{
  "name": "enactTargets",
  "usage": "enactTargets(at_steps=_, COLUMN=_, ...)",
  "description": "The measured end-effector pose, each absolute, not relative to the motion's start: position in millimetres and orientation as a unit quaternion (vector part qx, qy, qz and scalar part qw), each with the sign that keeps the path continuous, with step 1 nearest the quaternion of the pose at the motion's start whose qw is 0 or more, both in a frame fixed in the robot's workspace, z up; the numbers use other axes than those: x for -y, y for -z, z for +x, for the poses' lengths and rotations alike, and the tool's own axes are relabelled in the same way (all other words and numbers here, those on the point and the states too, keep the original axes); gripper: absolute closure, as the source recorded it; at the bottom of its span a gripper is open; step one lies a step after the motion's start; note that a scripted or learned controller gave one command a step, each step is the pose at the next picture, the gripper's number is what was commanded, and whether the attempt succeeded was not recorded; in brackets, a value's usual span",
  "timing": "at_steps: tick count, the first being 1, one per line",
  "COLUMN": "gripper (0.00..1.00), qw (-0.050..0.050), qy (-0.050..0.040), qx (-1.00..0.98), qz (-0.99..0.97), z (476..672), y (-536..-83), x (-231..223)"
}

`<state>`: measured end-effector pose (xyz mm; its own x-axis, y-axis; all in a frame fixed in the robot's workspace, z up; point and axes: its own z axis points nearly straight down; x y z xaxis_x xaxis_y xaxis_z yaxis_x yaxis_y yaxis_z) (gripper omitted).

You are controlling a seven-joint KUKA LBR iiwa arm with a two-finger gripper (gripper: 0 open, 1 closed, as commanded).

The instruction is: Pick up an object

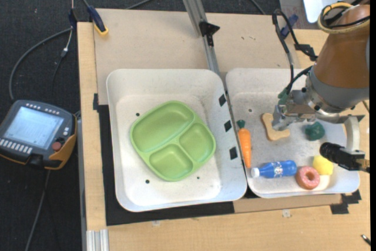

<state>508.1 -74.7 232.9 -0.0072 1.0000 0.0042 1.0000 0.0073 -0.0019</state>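
1. While the pincer (282, 121) hangs low in the right bin (258, 82), its tips sit at the upper edge of the tan block (276, 129); whether they are apart or together cannot be told.
2. Step in hand, as judged: the approach to a grasp. Nothing is seen between the tips, so no hold is claimed.
3. Candidate objects relative to the pincer:
   - tan block: directly beneath, touching or nearly so.
   - teal object (315, 130): just beside, toward the arm.
   - carrot (245, 147): nearby on the far side.
   - blue bottle (275, 169), pink donut (308, 177), yellow object (323, 165): below, well apart.
4. Next move calls for centring on the block, closing, then lifting straight.
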Motion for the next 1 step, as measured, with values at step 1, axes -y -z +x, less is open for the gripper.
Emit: enactTargets(at_steps=1, gripper=1.00, qw=0.000, qy=0.0013, qx=0.710, qz=-0.704, z=514.9, y=-240.2, x=16.7)
